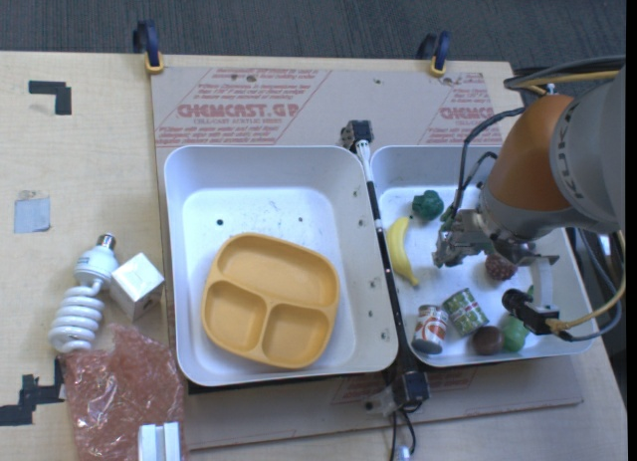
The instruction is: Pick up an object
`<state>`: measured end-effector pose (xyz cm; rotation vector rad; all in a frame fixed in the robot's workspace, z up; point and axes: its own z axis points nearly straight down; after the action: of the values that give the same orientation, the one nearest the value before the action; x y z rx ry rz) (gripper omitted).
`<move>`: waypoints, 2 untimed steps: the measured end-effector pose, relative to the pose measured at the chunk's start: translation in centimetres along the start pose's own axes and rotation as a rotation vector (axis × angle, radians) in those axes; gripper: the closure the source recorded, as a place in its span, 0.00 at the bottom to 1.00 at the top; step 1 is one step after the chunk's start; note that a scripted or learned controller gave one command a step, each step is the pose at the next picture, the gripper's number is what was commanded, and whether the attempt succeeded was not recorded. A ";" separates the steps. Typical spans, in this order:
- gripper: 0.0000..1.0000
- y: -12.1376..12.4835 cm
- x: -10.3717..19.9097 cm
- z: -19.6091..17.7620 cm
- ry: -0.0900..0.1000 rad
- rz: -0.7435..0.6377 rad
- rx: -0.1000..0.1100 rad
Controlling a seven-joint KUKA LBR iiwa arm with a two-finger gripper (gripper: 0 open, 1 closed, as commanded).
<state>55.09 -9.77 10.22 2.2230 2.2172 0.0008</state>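
My gripper hangs low over the middle of the right bin, under the orange wrist band. A yellow banana lies just to its left, along the bin's left wall. A green broccoli-like piece sits behind it. A dark red fruit rests just to its right. In front of it are a green can, a small red and white can, a brown ball and a green ball. I see nothing held.
The left bin holds a yellow divided plate. On the bench to the left lie a spiral light bulb, a white cube and pink bubble wrap. The arm's cables loop over the right bin's far right side.
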 end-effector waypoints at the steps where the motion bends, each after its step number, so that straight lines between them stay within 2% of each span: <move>1: 0.00 0.0 0.0 0.0 0.000 0.000 0.000; 2: 1.00 0.1 -0.1 -1.0 -0.001 0.000 -0.002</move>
<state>55.18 -9.83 11.21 2.2217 2.2156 0.0018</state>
